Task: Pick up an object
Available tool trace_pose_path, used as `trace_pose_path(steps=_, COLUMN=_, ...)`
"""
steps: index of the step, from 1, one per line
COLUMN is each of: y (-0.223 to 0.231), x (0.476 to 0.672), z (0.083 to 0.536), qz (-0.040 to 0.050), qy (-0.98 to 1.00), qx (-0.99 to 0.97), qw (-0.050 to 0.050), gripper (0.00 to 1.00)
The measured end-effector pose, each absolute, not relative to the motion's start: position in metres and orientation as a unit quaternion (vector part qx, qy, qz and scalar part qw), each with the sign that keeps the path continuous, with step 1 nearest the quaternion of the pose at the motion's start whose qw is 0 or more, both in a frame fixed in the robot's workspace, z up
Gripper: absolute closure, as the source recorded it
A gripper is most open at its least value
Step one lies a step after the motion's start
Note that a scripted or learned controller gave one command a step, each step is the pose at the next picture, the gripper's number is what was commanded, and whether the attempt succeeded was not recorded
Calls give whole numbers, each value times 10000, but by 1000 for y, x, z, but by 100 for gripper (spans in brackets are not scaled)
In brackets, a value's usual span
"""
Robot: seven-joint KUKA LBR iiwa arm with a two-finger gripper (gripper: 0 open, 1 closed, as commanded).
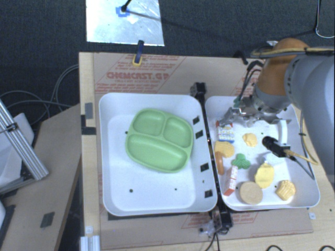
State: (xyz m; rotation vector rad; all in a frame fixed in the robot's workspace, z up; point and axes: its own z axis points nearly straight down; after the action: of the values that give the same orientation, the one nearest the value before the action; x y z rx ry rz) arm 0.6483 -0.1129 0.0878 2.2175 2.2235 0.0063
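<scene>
Where the right bin [309, 190] lies nearest, a round tan piece [250, 193] sits among small toy foods. Farther back, the gripper [234, 115] hangs over that bin's far-left corner, blurred; its grip cannot be made out.

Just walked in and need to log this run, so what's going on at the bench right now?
A grey KUKA arm reaches in over the right bin, its gripper low near that bin's far left corner, by a small blue and white packet. Nothing visibly sits in its jaws. Toy food pieces are scattered through that bin. The left bin holds a green divided plate.
</scene>
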Motion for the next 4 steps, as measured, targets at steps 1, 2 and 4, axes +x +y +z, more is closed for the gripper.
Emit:
trace_pose_path(steps=1, y=-112, x=652, z=103, qz=62, qy=7092, qx=7050, qw=63, gripper=100)
trace_pose_path(steps=2, y=-120, x=658, z=164, qz=21, qy=7085, qx=7057, qw=33, gripper=100)
trace_pose_path(steps=4, y=-63, x=656, z=234, qz=20, qy=7105, qx=7037, qw=9, gripper=100)
